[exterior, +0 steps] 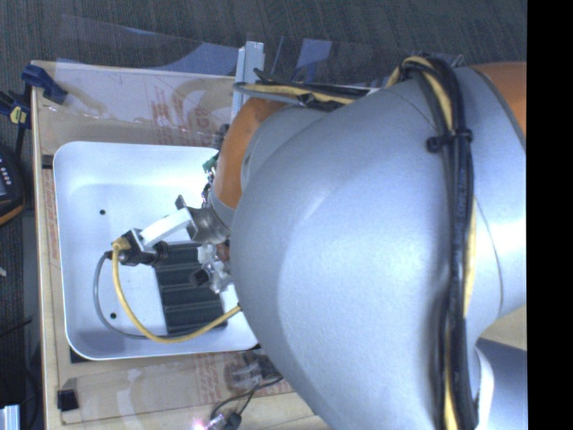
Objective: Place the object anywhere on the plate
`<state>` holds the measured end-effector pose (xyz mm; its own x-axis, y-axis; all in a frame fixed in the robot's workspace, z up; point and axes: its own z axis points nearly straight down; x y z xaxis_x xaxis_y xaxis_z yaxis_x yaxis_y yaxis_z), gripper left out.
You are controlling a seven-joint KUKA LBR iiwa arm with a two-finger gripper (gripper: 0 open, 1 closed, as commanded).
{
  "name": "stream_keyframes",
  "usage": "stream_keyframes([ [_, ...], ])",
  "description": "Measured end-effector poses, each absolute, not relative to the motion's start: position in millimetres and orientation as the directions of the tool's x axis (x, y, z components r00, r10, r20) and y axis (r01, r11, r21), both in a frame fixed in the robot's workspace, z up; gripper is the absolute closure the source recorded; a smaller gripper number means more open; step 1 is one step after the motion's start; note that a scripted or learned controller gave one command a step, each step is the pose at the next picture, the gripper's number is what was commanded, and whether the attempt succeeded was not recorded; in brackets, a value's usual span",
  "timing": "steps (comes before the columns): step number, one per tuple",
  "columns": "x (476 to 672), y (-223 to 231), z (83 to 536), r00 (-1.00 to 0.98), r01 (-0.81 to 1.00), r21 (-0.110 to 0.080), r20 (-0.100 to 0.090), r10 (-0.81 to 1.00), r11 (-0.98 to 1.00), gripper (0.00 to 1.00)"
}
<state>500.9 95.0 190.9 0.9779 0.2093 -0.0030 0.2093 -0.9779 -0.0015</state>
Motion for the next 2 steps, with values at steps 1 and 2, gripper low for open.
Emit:
stream_keyframes([
  [1, 559.1, 104, 215, 0.945, 0.327, -0.001, -0.002, 0.327, -0.945, 1.0],
  [2, 617.9, 2, 245, 0.954, 0.301, -0.004, -0.005, 0.301, -0.954, 1.0],
])
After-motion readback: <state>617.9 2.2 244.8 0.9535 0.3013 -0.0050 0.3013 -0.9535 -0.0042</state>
